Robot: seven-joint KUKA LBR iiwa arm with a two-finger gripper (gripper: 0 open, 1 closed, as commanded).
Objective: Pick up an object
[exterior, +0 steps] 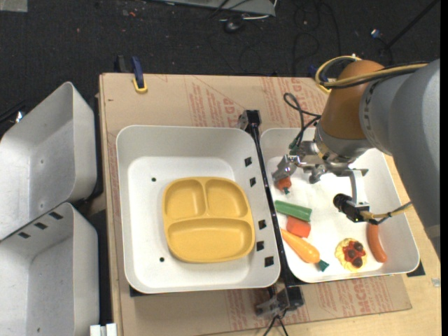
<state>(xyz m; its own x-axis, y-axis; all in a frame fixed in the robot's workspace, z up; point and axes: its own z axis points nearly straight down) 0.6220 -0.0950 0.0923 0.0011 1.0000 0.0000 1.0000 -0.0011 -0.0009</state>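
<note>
My gripper (pixel 283 173) is down in the right bin (pixel 395 187), close to its left wall. A small red piece (pixel 282 183) shows right at the gripper's tip, and I cannot tell whether it is held. Just below lie a green bar (pixel 292 208), a red chunk (pixel 298 227) and an orange carrot (pixel 302 246) with a green end. A round pizza-like toy (pixel 351 253) and a reddish sausage (pixel 376 243) sit in the bin's near right corner.
The left bin (pixel 140 187) holds a yellow divided plate (pixel 208 219). A black divider (pixel 260 166) runs between the bins. The arm's grey and orange body (pixel 364 110) hangs over the right bin's far side.
</note>
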